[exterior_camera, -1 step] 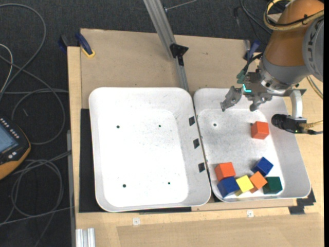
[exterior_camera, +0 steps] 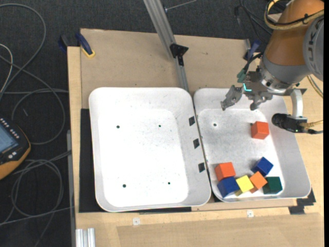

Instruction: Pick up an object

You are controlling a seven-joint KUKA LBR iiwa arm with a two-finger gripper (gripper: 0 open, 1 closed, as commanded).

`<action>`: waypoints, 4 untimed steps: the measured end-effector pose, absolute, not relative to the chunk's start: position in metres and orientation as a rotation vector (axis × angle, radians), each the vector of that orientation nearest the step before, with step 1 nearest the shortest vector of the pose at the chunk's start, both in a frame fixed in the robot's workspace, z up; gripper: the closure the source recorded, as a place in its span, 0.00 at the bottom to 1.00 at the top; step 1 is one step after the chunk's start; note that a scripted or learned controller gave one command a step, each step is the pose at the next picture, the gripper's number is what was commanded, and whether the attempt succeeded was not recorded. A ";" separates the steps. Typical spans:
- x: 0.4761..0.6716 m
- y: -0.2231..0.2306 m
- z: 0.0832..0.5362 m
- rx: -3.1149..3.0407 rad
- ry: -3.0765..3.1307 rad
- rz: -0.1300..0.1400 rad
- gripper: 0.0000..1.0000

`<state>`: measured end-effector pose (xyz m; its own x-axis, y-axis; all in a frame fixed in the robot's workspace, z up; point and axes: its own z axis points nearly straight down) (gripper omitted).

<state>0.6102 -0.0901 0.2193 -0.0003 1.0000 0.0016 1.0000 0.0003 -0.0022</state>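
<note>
My gripper (exterior_camera: 240, 103) hangs over the far part of the right bin (exterior_camera: 293, 143), open, with nothing between its fingers. An orange-red cube (exterior_camera: 260, 129) lies alone in the bin, just right of and nearer than the fingertips. At the bin's near end sits a cluster of blocks: an orange one (exterior_camera: 224, 170), a blue one (exterior_camera: 228, 186), a yellow one (exterior_camera: 244, 183), a small orange one (exterior_camera: 258, 179), a second blue one (exterior_camera: 264, 165) and a dark green one (exterior_camera: 273, 184).
The left bin (exterior_camera: 139, 148) stands beside the right one, with small black clips along their shared edge. A slanted metal bar (exterior_camera: 163, 30) crosses the bench's far side. A black fitting (exterior_camera: 288, 122) hangs off the arm over the right bin's right rim.
</note>
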 end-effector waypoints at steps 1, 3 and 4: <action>0.602 -0.097 0.168 -2.218 -2.216 0.006 0.00; 0.592 -0.089 0.099 -2.219 -2.218 0.003 0.00; 0.594 -0.089 0.111 -2.222 -2.220 -0.003 1.00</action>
